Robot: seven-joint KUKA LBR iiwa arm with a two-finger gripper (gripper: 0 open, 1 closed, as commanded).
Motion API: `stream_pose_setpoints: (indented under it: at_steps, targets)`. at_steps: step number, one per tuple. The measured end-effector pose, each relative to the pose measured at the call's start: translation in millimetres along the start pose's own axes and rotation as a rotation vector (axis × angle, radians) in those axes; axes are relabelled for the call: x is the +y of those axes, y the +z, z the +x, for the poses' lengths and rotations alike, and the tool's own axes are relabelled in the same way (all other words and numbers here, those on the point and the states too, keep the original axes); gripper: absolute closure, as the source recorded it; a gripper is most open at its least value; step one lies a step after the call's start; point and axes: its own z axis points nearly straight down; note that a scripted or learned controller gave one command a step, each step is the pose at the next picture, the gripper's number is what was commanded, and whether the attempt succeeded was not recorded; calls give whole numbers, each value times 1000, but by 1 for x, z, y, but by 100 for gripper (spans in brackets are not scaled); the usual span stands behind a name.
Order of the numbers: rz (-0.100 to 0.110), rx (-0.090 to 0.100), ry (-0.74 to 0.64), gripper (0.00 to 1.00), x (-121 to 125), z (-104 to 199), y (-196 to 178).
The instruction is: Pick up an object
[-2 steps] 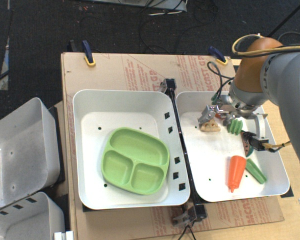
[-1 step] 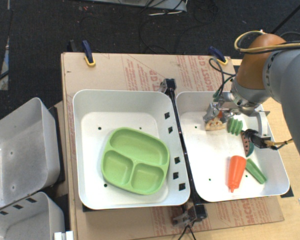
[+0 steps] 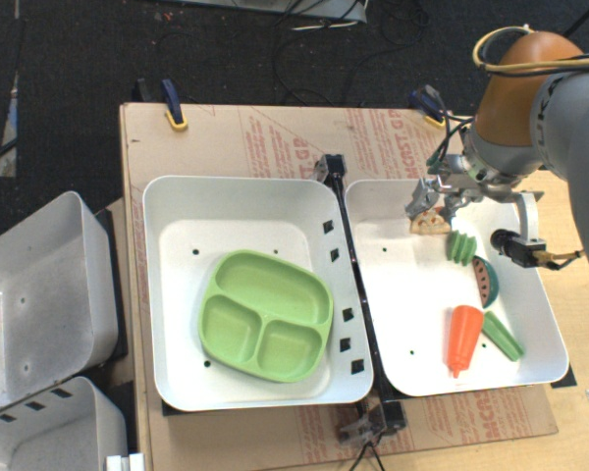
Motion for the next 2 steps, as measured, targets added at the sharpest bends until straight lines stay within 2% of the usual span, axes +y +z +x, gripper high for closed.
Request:
stream_pose_setpoints:
  at_steps: [2]
  targets:
    - [1,0,-1,100,4,1,-127]
